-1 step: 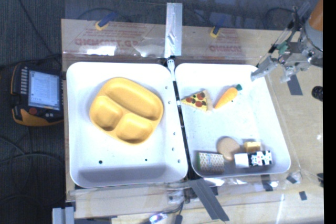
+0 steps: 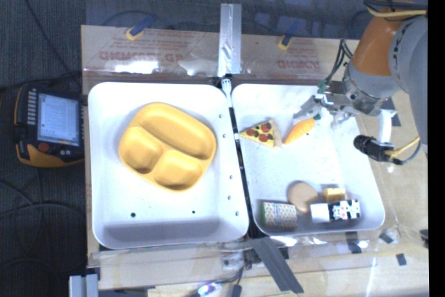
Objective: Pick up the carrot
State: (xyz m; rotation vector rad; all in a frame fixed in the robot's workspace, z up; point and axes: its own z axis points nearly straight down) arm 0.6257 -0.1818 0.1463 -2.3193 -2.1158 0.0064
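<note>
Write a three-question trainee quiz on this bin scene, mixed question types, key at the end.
1. True or false: the carrot lies in the same bin as the yellow tray.
2. What lies just left of the carrot? A) pizza slice B) round cookie C) teach pendant
3. Which bin is the gripper over?

Key: 1 false; 2 A; 3 the right bin, beside the carrot's upper right end.

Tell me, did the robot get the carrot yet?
Not yet. The arm has reached into the right bin, and the gripper sits right by the carrot. The carrot lies on the bin floor beside the pizza slice. Gripping and lifting it are left.
</note>
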